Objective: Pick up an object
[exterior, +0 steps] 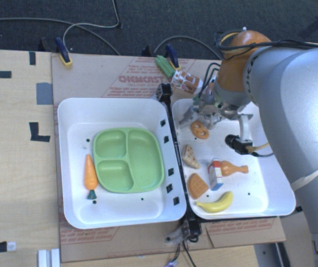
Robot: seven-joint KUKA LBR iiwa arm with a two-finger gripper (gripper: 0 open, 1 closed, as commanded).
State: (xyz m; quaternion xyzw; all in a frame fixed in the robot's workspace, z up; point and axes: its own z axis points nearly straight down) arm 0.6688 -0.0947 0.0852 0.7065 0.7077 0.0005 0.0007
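Two white bins sit side by side; my pincer [203,117] hangs just above the pretzel [199,130] in the right bin [270,202], grip state unclear.

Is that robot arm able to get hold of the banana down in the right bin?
Probably yes. The banana lies uncovered near the front of the right bin, with only the cracker close beside it. The gripper sits over the same bin, by the pretzel.
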